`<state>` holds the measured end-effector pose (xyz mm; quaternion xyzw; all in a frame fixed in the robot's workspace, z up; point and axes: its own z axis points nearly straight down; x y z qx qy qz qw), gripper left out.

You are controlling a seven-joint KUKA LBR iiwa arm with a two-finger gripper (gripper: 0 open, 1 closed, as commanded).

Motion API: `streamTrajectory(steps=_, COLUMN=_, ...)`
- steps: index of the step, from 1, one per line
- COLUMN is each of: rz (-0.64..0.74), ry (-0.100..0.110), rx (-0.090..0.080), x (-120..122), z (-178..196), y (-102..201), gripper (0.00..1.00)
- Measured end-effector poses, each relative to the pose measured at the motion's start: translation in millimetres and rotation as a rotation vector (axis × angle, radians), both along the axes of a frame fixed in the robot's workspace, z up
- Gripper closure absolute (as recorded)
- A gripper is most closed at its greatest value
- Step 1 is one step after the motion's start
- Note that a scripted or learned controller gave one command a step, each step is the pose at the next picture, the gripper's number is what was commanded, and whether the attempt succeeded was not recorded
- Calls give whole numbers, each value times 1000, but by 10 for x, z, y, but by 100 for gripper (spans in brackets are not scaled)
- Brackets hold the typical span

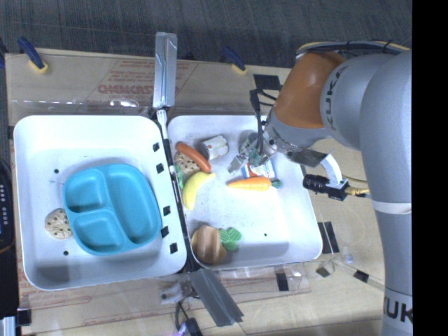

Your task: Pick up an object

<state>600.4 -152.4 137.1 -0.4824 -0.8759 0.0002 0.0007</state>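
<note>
Carrot (249, 183) just below end effector (250, 161)

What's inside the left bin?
The left bin holds a blue divided tray and a cookie beside its left edge. The bin floor beneath the tray is covered, so anything under it can't be seen.

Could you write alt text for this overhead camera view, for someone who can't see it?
A grey robot arm reaches from the right, its gripper just above a toy carrot in the right bin, beside a banana, sausage and cookie. The left bin holds a blue divided plate.
</note>
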Motion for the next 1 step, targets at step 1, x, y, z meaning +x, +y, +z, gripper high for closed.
streamTrajectory(steps=1, rz=0, ry=4, rx=1, x=-10, z=-19, y=1, gripper=0)
